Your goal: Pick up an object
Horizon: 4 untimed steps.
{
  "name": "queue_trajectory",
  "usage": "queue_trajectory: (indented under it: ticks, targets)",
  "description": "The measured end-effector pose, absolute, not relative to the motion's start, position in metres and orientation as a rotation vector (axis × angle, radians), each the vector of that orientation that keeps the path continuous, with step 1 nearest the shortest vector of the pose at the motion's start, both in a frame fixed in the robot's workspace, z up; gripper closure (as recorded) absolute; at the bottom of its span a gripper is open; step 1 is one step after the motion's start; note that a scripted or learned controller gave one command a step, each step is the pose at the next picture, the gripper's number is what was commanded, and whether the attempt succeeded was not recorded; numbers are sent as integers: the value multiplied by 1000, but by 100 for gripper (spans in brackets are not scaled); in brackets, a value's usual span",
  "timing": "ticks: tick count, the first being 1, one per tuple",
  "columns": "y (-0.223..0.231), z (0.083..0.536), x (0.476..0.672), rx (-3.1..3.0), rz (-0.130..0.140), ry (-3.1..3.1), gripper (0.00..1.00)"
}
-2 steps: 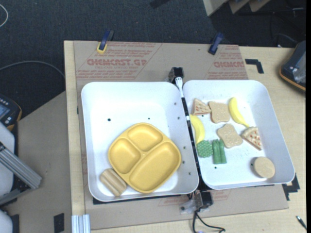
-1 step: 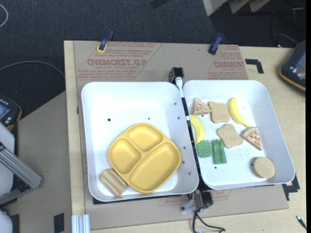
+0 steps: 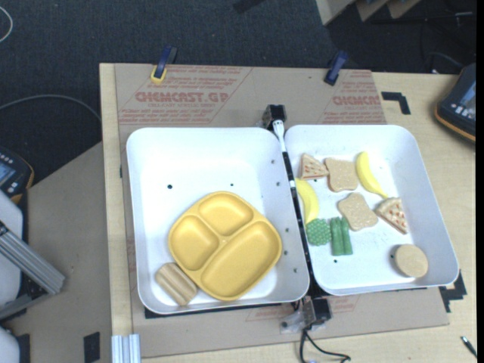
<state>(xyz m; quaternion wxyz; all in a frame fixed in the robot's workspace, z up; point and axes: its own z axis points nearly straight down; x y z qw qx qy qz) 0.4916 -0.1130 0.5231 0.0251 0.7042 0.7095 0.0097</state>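
Observation:
The right bin (image 3: 423,203) holds several toy foods: a yellow banana (image 3: 369,174), a second banana (image 3: 308,200) against the left wall, two bread slices (image 3: 342,174) (image 3: 357,211), two pizza wedges (image 3: 311,166) (image 3: 394,215), a green broccoli piece (image 3: 318,231), green beans (image 3: 339,236) and a round tan cookie (image 3: 410,261). The left bin (image 3: 151,165) holds a yellow divided plate (image 3: 225,244) and a tan bread loaf (image 3: 175,283) at its lower left.
Both bins sit on a cardboard sheet (image 3: 227,97) held by blue clamps (image 3: 162,64) (image 3: 336,68). A black clip (image 3: 274,116) joins the bins at the back. A yellow-and-black device (image 3: 461,108) lies at the far right edge.

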Motion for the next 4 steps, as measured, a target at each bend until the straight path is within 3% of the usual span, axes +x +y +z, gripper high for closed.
queue_trajectory:
  ticks: [1,2,4]
  targets:
    - [-113,534,492,2174,33,2191,100]
    - [-135,411,478,2235,-13,2224,100]
    - [-134,440,481,2214,5,2216,100]
